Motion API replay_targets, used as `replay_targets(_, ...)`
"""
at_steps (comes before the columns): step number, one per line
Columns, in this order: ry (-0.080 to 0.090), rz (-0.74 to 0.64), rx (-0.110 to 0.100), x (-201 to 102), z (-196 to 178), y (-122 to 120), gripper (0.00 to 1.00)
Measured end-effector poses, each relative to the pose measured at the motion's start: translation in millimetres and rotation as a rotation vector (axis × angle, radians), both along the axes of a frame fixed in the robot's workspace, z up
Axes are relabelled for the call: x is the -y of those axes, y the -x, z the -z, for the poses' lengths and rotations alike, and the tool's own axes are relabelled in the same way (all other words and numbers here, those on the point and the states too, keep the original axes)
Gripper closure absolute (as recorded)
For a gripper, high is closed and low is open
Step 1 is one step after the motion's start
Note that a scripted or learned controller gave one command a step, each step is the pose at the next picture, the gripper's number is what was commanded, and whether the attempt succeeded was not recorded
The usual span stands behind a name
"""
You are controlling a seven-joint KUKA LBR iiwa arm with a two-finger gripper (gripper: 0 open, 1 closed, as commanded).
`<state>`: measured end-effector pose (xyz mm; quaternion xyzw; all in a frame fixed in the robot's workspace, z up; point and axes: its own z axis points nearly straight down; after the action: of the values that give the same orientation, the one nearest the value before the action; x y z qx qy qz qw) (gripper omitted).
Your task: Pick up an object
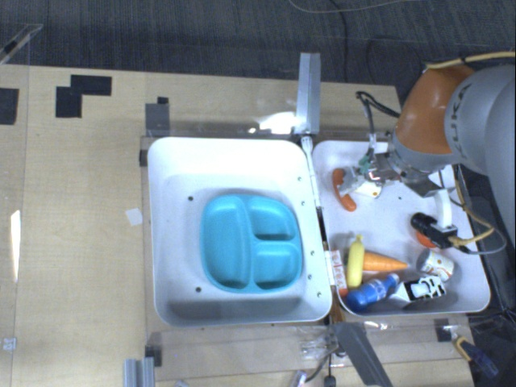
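Camera view: my claw (361, 177) sits low in the right bin (476, 293), upper part, just beside a hotdog (344, 192); whether it's gripping I cannot tell. Below lie a banana (355, 264), carrot (382, 261) and bottle (371, 291).

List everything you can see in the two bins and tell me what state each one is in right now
Blue divided plate: flat in the left bin, compartments bare.
Orange sausage toy: lying in the right bin, beside the gripper.
Banana: lying flat.
Carrot: on its side, touching the banana.
Blue bottle: on its side.
Gripper: low over the right bin; grip unclear.
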<state>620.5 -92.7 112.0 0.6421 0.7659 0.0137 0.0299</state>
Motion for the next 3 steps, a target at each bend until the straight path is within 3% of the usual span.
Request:
replay_targets(1, -0.011, -0.129, -0.052, -4, 23, -22, 0.0)
replay_targets(2, -0.013, -0.13, -0.045, -7, 10, -25, 1.0)
replay_targets(3, -0.013, -0.13, -0.046, -7, 10, -25, 0.0)
